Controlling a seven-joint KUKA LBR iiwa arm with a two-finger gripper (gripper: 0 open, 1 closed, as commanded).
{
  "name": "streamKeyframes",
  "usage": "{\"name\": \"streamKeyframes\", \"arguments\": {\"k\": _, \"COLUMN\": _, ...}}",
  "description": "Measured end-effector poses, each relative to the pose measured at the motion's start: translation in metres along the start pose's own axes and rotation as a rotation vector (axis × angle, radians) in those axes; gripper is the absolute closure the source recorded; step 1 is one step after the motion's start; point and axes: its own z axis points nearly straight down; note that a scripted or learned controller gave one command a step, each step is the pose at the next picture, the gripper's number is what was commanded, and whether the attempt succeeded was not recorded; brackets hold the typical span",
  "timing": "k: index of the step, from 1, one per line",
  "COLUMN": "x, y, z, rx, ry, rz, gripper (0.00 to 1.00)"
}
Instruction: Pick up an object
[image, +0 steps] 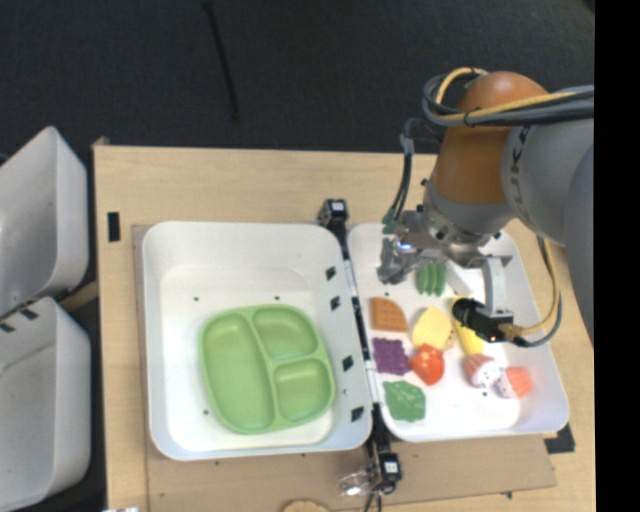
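My gripper (396, 262) hangs over the far left part of the right bin (545, 400), above its white floor. A small dark green ridged piece (432, 277) lies just right of the gripper, close to it; I cannot see contact. Nearer the front lie an orange-brown wedge (388, 314), a yellow piece (433, 327), a purple piece (390, 354), a red piece (428, 365) and a green leafy piece (404, 399). A white and pink piece (484, 373) and a salmon block (517, 381) lie at the front right.
The left bin (170, 260) holds a light green divided plate (267, 368) toward its front. A raised divider with black clips (352, 320) separates the two bins. The grey arm with its orange band (480, 150) looms over the right bin's far side.
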Motion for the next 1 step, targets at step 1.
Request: {"name": "streamKeyframes", "arguments": {"k": 1, "x": 0.009, "y": 0.0044, "z": -0.0134, "rx": -0.003, "ry": 0.0, "rz": 0.0, "gripper": 1.0}}
